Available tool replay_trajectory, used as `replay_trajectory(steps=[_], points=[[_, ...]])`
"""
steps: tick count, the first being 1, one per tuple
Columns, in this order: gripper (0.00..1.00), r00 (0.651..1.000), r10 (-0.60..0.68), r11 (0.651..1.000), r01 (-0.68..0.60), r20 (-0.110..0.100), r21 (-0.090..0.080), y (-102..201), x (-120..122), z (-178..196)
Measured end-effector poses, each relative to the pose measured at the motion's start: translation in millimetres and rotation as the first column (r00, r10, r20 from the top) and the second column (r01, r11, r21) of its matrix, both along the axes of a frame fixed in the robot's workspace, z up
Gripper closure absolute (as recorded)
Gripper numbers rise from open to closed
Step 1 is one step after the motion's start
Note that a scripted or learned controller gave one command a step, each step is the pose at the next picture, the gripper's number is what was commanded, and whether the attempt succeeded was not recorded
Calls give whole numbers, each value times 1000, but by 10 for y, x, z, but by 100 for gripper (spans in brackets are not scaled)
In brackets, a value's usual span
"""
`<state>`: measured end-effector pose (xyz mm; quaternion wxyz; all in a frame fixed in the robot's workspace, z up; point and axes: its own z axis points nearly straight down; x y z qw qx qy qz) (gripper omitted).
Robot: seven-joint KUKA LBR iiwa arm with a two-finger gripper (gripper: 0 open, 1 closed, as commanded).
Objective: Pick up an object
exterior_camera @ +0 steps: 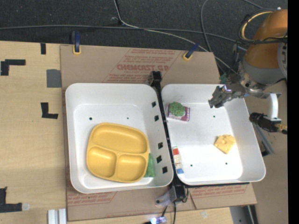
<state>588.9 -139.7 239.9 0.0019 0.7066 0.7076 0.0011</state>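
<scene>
— Gripper (217, 98) status from the overhead camera?

— I saw it over the right bin (233, 171), at the far right corner; I couldn't tell how the jaws stood, and I saw nothing between them.

— Objects?

— Yellow block (225, 143) lay below the jaws, nearer me, well apart. Green piece on its purple wrapper (178, 111) sat left of them. Left bin (74, 139) held a yellow divided plate (117, 151).
</scene>
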Motion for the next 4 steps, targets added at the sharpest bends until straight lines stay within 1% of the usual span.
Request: replay_trajectory(steps=[1, 2, 3, 4], points=[[100, 1000, 5, 1000, -5, -4, 3, 507, 194, 28], [100, 1000, 6, 1000, -6, -5, 3, 1111, 312, 54], [100, 1000, 6, 1000, -5, -6, 2, 1692, 456, -92], [100, 1000, 6, 1000, -6, -5, 3, 2257, 479, -37]])
